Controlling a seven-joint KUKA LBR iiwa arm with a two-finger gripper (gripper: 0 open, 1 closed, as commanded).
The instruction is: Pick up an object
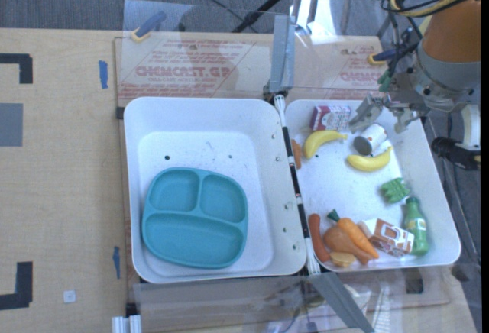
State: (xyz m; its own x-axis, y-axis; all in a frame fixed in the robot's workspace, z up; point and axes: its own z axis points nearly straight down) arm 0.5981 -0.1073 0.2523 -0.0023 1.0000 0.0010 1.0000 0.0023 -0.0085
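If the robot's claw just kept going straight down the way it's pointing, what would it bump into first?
Probably the small grey and white object right under the claw, at the back of the right bin. A yellow banana lies just in front of it. Depth is hard to judge from this slanted view, so that's a best guess.

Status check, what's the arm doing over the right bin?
Tool above right bin's far edge, gripping nothing. Nearest: small grey-white object, two bananas. Path clear.
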